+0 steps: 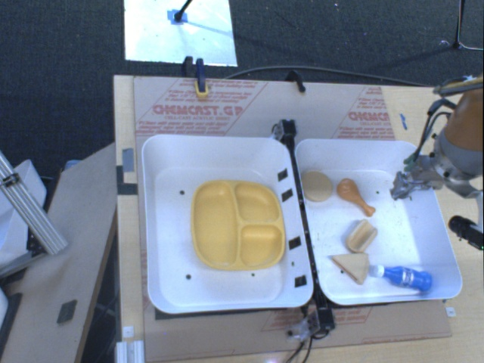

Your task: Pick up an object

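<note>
The right bin (423, 225) holds a round tan cookie (317, 186), an orange-brown drumstick (355, 195), a tan bread roll (361, 236), a tan sandwich wedge (352, 267) and a blue and white bottle (402, 277) lying on its side. My gripper (404, 184) hangs over the bin's upper right part, to the right of the drumstick, with nothing seen between its fingers. The grey arm with its orange band (461, 131) comes in from the right edge.
The left bin (162, 203) carries a yellow divided plate (237, 223). Black clips (292, 218) join the two bins along the middle. A clamp (199, 78) sits at the bench's back edge, and a metal rail (30, 210) lies at far left.
</note>
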`<state>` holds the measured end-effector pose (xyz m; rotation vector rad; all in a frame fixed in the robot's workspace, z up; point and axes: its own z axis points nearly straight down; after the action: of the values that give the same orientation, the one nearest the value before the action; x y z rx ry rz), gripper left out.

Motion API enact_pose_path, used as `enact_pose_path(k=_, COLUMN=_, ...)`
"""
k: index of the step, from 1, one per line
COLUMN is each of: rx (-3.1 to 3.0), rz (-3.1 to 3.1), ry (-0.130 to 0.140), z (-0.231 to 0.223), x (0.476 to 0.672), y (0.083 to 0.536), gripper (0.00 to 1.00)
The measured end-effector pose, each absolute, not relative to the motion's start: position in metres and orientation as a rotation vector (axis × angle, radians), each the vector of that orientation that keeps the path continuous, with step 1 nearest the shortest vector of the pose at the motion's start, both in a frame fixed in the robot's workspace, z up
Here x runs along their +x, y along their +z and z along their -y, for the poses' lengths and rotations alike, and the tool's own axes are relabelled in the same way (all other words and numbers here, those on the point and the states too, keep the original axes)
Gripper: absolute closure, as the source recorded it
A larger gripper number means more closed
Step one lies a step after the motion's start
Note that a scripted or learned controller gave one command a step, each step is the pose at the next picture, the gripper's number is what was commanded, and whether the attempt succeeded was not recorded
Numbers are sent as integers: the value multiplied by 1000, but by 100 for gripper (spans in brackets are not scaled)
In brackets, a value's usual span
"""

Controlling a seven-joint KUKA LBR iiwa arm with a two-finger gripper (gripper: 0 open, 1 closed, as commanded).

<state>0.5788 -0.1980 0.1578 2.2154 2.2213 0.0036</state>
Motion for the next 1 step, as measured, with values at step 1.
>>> enact_pose_path(k=1, rx=2213, rz=-2221, ry=4, z=200, x=582, y=202, gripper=100)
